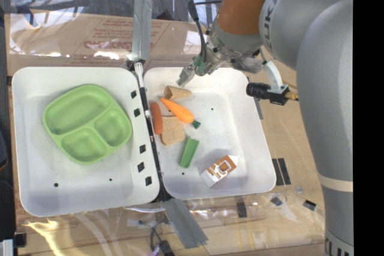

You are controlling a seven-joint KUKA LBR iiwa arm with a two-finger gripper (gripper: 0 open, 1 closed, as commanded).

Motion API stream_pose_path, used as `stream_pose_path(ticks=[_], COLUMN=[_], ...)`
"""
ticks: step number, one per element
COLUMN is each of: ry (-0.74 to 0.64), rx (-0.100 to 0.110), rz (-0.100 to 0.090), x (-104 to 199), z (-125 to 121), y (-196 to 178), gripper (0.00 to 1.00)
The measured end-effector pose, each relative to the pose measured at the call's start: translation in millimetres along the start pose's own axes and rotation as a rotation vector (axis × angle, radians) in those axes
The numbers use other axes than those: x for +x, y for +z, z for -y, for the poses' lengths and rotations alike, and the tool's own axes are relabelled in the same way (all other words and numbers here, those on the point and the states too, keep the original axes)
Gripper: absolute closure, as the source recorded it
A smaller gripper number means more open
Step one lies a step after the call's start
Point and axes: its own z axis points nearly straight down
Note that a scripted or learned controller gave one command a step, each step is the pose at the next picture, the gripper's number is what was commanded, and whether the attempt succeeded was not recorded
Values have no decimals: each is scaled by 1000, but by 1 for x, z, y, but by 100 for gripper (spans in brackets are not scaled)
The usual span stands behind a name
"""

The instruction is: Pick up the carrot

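The carrot [176,109] is orange with a small green stem end. It lies slanted in the upper left part of the right bin [240,129]. My gripper [187,75] hangs over that bin's far edge, up and slightly right of the carrot, apart from it. A tan wedge of food [177,92] lies between the gripper and the carrot. I see nothing held at the gripper's tip.
A red-orange sausage [156,118] lies along the right bin's left wall beside a slice of bread [173,132]. A green stick [189,153] and a small carton [219,169] lie nearer the front. The left bin [36,189] holds a green divided plate [87,123].
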Motion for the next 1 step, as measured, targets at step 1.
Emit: stream_pose_path(ticks=[1], ry=[258], rx=[0], rz=[0], x=[-13], z=[-20], y=[-23], gripper=[100])
